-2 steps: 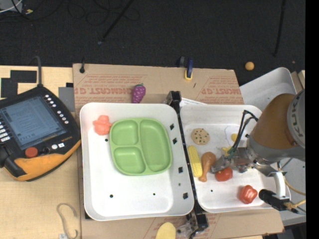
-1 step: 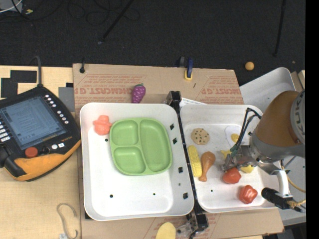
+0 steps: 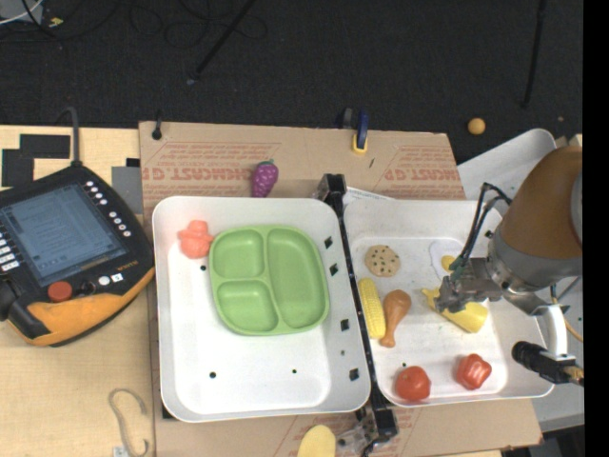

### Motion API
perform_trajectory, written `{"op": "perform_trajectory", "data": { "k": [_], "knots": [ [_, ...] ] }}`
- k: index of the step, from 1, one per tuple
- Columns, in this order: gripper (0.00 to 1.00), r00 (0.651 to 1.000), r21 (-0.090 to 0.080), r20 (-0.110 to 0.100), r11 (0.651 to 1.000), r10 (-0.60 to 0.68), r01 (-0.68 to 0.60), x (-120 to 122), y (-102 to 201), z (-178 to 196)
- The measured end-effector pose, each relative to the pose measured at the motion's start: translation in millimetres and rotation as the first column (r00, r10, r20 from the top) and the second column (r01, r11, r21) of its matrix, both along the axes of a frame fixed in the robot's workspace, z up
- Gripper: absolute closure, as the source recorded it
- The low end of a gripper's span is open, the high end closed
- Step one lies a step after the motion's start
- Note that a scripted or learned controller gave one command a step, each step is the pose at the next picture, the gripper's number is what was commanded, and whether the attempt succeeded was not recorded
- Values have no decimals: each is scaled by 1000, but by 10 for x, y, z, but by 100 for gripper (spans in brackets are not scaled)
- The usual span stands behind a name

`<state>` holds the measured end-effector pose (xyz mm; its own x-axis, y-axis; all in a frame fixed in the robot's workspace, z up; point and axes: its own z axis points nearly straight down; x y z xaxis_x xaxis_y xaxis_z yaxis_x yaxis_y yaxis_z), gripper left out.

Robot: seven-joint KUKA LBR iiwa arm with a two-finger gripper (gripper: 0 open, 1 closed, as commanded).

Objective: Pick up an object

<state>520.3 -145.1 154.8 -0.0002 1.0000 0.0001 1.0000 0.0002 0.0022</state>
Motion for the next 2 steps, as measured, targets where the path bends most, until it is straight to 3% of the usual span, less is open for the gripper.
{"op": "perform_trajectory", "data": {
  "k": [1,2],
  "knots": [
    [100,1000,0,0,1000,1,-1,6,98,502],
    [100,1000,0,-2,1000,0,0,9,89,737]
  ]
}}
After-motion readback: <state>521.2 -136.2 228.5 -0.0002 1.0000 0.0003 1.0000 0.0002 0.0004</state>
